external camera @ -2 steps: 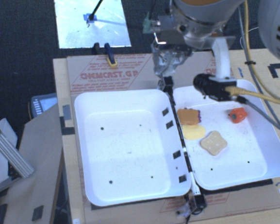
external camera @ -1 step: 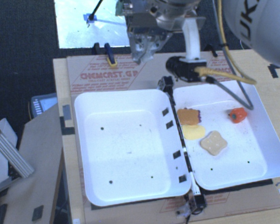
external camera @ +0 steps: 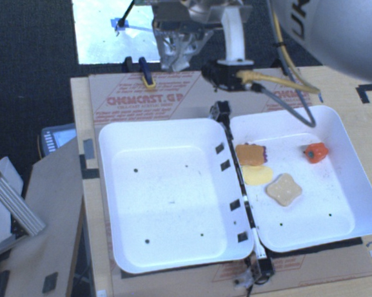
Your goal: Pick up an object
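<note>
The right bin [external camera: 349, 162] holds several small items near its left side and back. An orange-brown piece with a purple edge [external camera: 251, 154] lies by the divider, with a flat yellow slice [external camera: 258, 175] just in front of it. A tan toast-shaped piece [external camera: 283, 190] sits nearer the front. A small red-orange piece [external camera: 315, 153] rests toward the right. My gripper [external camera: 176, 55] hangs high above the back edge of the left bin, well away from all of these things, with nothing visible between its fingers.
The left bin [external camera: 111, 183] is on the left of the black clips [external camera: 230, 166] that join the two bins. A yellow and grey cable [external camera: 277, 81] loops from the wrist over the back of the right bin. A blue-yellow clamp [external camera: 146, 74] stands on the board behind.
</note>
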{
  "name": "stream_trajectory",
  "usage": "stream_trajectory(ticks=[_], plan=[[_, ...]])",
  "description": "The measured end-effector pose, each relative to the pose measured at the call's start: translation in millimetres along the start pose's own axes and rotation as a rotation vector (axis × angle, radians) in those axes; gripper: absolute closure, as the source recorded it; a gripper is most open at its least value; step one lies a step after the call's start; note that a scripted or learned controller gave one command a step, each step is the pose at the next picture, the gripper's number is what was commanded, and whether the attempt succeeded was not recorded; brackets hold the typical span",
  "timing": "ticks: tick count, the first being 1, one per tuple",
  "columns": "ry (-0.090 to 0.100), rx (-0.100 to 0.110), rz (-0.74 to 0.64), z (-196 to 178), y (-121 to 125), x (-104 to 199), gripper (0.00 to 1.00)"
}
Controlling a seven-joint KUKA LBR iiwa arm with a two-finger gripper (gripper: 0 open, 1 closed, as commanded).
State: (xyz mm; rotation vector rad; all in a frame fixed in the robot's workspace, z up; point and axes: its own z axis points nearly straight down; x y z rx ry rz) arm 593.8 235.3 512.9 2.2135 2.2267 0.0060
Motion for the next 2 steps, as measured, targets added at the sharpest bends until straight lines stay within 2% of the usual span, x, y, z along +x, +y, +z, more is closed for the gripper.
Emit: stream_trajectory(ticks=[1,2], plan=[[-0.003,0.012,0.007,57,-84,-50,1.00],[0.002,0.002,-0.004,40,-109,3,1.00]])
